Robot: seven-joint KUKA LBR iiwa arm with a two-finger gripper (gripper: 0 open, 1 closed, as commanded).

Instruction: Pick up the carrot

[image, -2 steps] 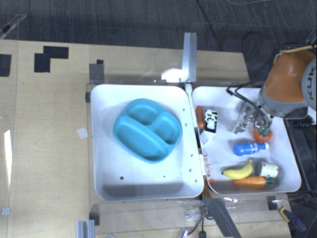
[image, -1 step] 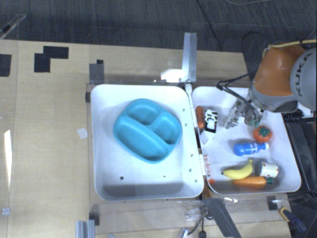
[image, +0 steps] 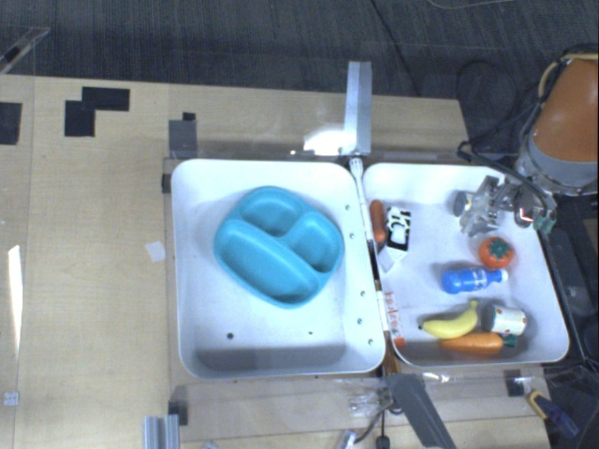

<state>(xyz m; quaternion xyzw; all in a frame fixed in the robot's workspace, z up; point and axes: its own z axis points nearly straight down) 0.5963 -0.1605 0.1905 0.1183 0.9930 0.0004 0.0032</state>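
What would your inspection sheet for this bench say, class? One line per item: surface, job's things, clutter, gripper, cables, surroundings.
Surface: wooden bench bearing left bin and right bin.
Job's things: carrot at the right bin's near edge, beside the banana.
Clutter: blue tray in left bin; tomato, blue bottle in right bin.
Gripper: gripper over the right bin's far right part, away from the carrot.
Cables: black cable behind the bench.
Surroundings: dark floor.
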